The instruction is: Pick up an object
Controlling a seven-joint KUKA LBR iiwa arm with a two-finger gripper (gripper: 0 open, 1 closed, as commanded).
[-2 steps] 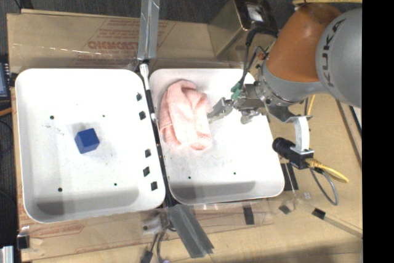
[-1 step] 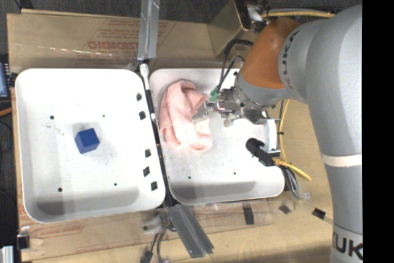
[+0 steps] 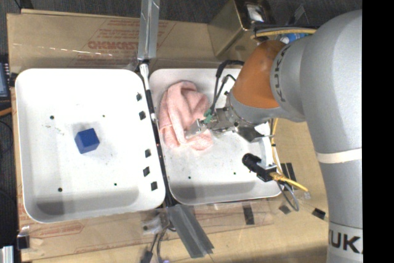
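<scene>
In the left bin (image 3: 37, 132) a small blue cube (image 3: 87, 140) sits alone on the white floor, a little left of centre; it looks rigid and light, with flat faces that a two-finger grip would take squarely across opposite sides, though its smooth surface might slip if pinched near a corner. Across the divider, the right bin (image 3: 203, 185) holds a pink cloth (image 3: 181, 111), bunched into a soft heap against the bin's left wall and reaching toward its far side; this is the thing the arm is working on. The cloth will be light, limp and forgiving; it cannot break, yet it will sag and drape once lifted, and a shallow nip may catch only a fold that slides free; the best hold looks to be a raised ridge of the bunch, taken deep. The pincer (image 3: 206, 124) rests at the near right edge of that heap, touching the fabric; how wide it stands cannot be told, for the wrist and cloth hide the tips. On the counter's right side the grey arm (image 3: 332, 89) fills the scene.
</scene>
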